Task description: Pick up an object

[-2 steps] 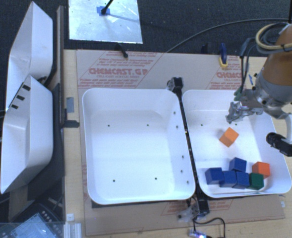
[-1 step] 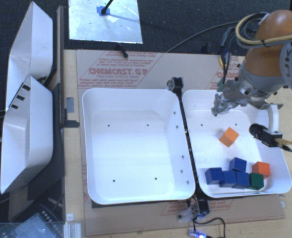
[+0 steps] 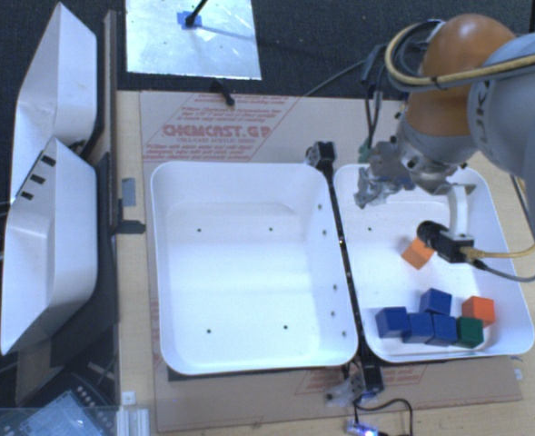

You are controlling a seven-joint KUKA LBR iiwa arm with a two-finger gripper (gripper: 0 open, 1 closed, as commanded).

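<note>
1. Right, the gripper (image 3: pixel 373 189) sat over the far-left corner of the right bin (image 3: pixel 508 271), close to the divider with the left bin (image 3: pixel 172 243).
2. Gripper state: couldn't tell from this angle whether it was wide or narrow. The wrist housing blocked most of it and the rest was blurry.
3. Nearest candidate was the small orange cube (image 3: pixel 418 253). It lay on the bin floor, toward the camera and to the right of the gripper, near it but clearly apart.
4. The cube looked roughly square, so no real long axis, but it sat rotated relative to the bin walls. Wrist yaw probably mattered more than approach side.
5. A black fitting (image 3: pixel 441 241) on the arm's cabling was just beside that cube on its far-right side. Probably a snag risk on descent.
6. The rest of the pile was well beyond the cube from the gripper, in the near-right corner: a cluster of blue cubes (image 3: pixel 421 321), a green cube (image 3: pixel 470 332) and a second orange cube (image 3: pixel 478 310), packed touching each other.
7. Judgement: nothing was lifted yet. The lone orange cube was the cleaner pick, being closer and having free sides. The move needed was a short shift toward the camera and right, then down.
</note>
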